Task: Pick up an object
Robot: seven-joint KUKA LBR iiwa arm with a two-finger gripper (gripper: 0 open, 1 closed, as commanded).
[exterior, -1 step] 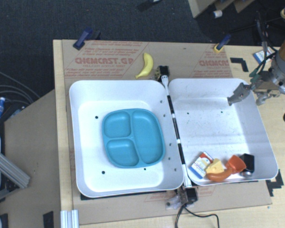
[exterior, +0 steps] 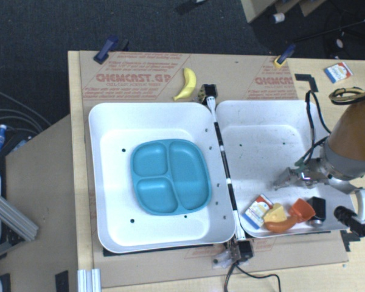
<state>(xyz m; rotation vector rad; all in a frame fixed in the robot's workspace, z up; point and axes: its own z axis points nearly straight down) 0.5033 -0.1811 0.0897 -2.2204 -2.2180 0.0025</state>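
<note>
My gripper (exterior: 297, 177) hangs over the right part of the right bin (exterior: 255, 139), just above and behind a cluster of objects at the bin's front edge. The cluster holds a small white box with red and blue print (exterior: 258, 210), a yellow piece (exterior: 277, 213), a curved orange piece (exterior: 281, 225), a red-orange block (exterior: 302, 209) and a small black thing (exterior: 319, 207). Nothing shows held in the gripper. The grey arm with its orange band (exterior: 353, 139) comes in from the right.
The left bin (exterior: 109, 163) holds a blue divided plate (exterior: 170, 176). A yellow banana (exterior: 186, 84) lies on the bench behind the bins. A blue clip (exterior: 106, 50) sits at the bench's far left corner, a small printed box (exterior: 337, 72) at the far right.
</note>
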